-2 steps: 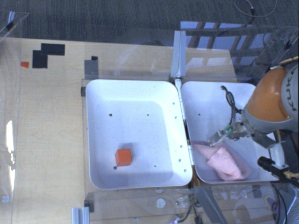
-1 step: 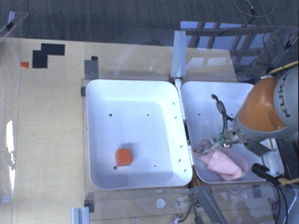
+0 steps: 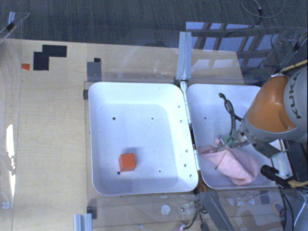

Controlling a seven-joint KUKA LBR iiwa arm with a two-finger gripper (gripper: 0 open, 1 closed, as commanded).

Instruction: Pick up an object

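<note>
A small orange cube (image 3: 127,162) lies in the left white bin (image 3: 103,100), near its front left. A crumpled pink cloth (image 3: 232,165) lies in the front of the right white bin (image 3: 207,97). My gripper (image 3: 229,141) reaches in from the right and is low in the right bin, at the upper edge of the pink cloth. The wrist with its orange band (image 3: 270,107) hides most of the tool. A small greenish bit shows at the gripper's tip, where it meets the cloth.
A thin dark cable (image 3: 227,106) loops down from the wrist over the right bin. A metal divider (image 3: 184,61) runs between the bins at the back. The wooden bench (image 3: 45,143) extends left, with black blocks (image 3: 48,56) at its far corner.
</note>
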